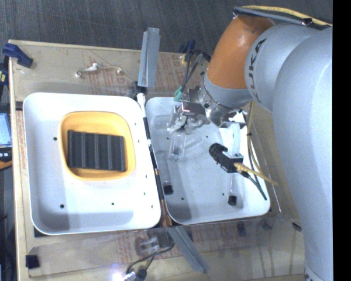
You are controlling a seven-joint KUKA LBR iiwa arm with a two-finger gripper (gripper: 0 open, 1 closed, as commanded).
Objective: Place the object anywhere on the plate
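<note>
Lying flat in the middle of a yellow rounded-square plate [96, 120] is a dark grey ribbed rectangular block [97, 151], its ridges running far to near. Yellow rim shows on every side of it. The plate rests on the floor of the left white shallow bin [47, 209], toward that bin's far half, with bare white floor to the left and on the near side. Just beside it, on the right, sits the right white shallow bin [199, 206]. The gripper [180, 132] hangs over the far-left part of this right bin, close to the wall next to the left bin and well apart from the block. Whether the gripper is spread or pressed together cannot be told from this angle. Beyond it rises the orange band [237, 51] of the grey arm [298, 127], which reaches in from the right and covers the right bin's far-right corner. Both bins stand on a wooden bench [70, 57]. A blue clamp [16, 52] grips the bench's far-left corner, and a grey metal bar [148, 57] stands at the far side, in line with the gap between the two bins.
</note>
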